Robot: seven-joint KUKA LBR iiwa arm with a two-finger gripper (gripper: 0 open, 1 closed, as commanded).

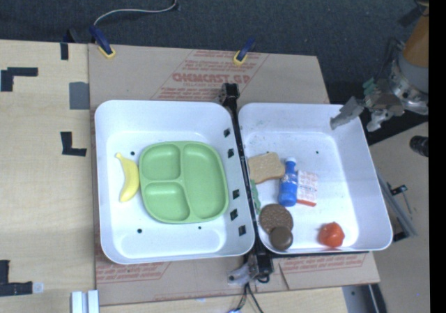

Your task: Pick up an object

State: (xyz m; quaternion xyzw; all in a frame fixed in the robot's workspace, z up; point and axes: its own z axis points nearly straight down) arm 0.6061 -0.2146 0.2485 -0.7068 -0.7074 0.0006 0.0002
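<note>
The right bin (348,158) holds a tan bread slice (265,166), a blue bottle (288,183), a white and red packet (308,188), two brown round pieces (277,218) and a red tomato-like object (332,234). My gripper (359,116) hangs over that bin's far right rim, away from all of them. Its fingers stand apart, open, with nothing between them. The orange band of the arm shows at the right edge.
The left bin (111,235) holds a green divided plate (185,181) and a yellow banana (127,178) beside it. A black divider (237,165) joins the bins. Cardboard lies under both, with yellow clamps at its far edge.
</note>
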